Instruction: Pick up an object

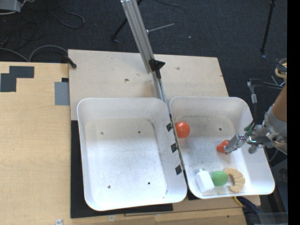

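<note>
The right bin [243, 108] holds several objects. An orange ball [182, 129] lies against its left wall. A small red object [221, 147] sits near the bin's middle right, and the tip of my gripper [231, 145] touches its right side, reaching in low from the right edge. At the front of the bin a white block [204, 181], a green ball [219, 178] and a tan ridged piece [236, 179] lie close together.
The left bin [122, 149] sits beside the right one, with a divider with black clips [172, 146] between them. A slanted metal rail [140, 36] rises behind the bins. Cables lie on the dark floor at the back.
</note>
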### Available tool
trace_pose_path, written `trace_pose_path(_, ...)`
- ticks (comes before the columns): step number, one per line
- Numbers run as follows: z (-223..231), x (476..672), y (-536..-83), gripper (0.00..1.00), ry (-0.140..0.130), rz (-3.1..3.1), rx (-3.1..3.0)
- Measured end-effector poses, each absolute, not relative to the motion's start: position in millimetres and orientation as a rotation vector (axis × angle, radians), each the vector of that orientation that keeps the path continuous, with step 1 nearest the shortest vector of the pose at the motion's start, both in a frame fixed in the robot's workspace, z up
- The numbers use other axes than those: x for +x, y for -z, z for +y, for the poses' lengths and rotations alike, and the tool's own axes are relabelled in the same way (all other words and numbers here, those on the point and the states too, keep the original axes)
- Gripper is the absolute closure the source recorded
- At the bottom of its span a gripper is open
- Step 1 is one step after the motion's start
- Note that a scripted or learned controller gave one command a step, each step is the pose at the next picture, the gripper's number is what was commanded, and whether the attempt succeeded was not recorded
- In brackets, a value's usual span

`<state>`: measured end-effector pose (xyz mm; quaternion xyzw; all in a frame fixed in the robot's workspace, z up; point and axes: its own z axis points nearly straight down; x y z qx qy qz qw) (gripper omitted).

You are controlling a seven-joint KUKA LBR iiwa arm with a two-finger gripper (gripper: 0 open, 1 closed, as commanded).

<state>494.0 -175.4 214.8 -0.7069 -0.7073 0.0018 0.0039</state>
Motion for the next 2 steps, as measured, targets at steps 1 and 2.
trace_pose_path(1, -176.1, 494.8, -217.0, 0.0, -0.001, -2.217, -2.221)
trace_pose_path(2, -178.0, 488.6, -154.2, 0.0, -0.007, -2.214, -2.216)
